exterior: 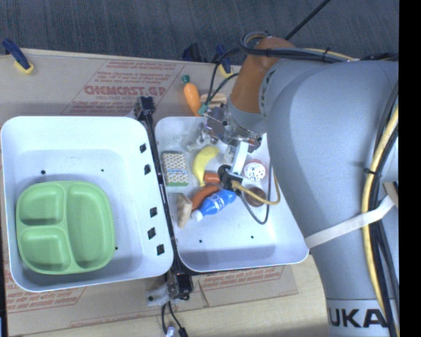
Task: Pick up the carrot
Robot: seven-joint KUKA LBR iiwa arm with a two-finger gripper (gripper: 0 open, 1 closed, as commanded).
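The carrot [191, 97], orange with a small green top, lies on the cardboard just beyond the far rim of the right bin [266, 248]. My gripper [223, 149] hangs below the orange-banded wrist, inside the right bin's far end. It is above a yellow banana [204, 161] and a short way nearer than the carrot. The wrist and cabling hide its tips.
The right bin also holds a checkered sponge-like block [174, 168], a blue bottle [215, 203], a reddish-orange piece [201, 191], a tan item [184, 208] and a round white-and-red object [255, 171]. A green divided plate [64, 226] lies in the left bin. The arm covers the right side.
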